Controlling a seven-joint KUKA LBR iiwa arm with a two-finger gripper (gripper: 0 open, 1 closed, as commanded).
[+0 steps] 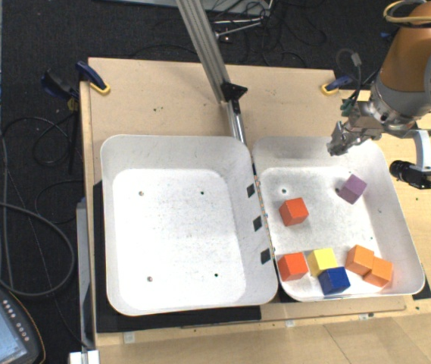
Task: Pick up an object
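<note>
Arm pose first: from my remote seat I see the grey KUKA arm (416,59) reaching in from the right of the camera view, its orange band bulking above the wrist and the wrist bent down and leftward toward the right bin (397,203). I take that bin as my landmark. The gripper (339,145) hangs over the bin's far rim, near its far right corner, tilted so its tip points down toward the bin's floor; I see nothing between its tips, and at this size I cannot tell whether it is spread or pressed together. Inside the right bin, the purple block (351,189) lies closest to the gripper, just below it toward the bin's far right side, apart from the tool. An orange cube (294,211) sits near the bin's middle, toward its left wall. Along the bin's near wall I count a cluster: a second orange cube (293,265) at the near left corner, a yellow cube (323,260) just beside it, a blue cube (334,280) touching the yellow one on its near side, and two orange blocks (370,265) pressed together toward the near right corner. The left bin (117,203) lies flush against the right bin's left wall.
</note>
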